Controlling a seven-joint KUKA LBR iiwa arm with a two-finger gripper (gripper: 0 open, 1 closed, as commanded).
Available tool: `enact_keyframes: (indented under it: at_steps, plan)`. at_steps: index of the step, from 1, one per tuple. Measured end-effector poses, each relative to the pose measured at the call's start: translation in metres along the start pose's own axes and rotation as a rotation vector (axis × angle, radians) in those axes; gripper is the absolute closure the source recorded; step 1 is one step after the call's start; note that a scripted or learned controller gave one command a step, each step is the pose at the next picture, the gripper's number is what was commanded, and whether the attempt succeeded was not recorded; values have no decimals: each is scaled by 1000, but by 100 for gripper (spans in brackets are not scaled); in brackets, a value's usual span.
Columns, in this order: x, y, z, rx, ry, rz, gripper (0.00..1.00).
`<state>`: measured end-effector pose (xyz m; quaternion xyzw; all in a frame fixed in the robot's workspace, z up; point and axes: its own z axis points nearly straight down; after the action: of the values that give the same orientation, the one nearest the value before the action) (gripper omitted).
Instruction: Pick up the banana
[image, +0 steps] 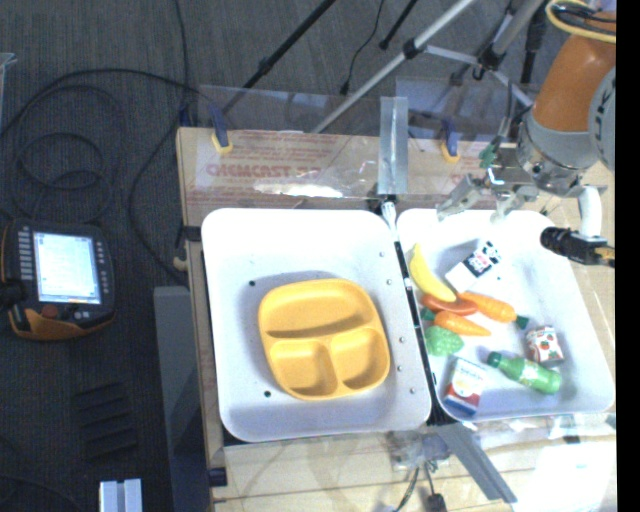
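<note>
The jaws (487, 197) stood apart and held nothing, over the right bin (590, 320); the banana (431, 276) lay below-left of them.

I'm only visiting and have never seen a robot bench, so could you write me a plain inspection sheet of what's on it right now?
Surface: two shallow white bins side by side, left bin and right bin.
Job's things: banana lies at the right bin's left edge, nothing gripping it.
Clutter: yellow divided tray in the left bin; in the right bin, two carrots, green bottle, a green item, several small cartons.
Grippers: gripper hangs over the right bin's far edge, apart from the banana, fingers spread, holding nothing.
Cables: black cables loop across the floor at left.
Surroundings: handheld control pendant with lit screen at left; stand poles behind.
</note>
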<state>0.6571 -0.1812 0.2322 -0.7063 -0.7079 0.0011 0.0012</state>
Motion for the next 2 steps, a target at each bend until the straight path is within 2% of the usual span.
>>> enact_keyframes:
  at_steps: [1,2]
  plan:
    - [14,-22,115,0,-6,-87,0]
    - [4,-42,141,-17,-4,38,0]
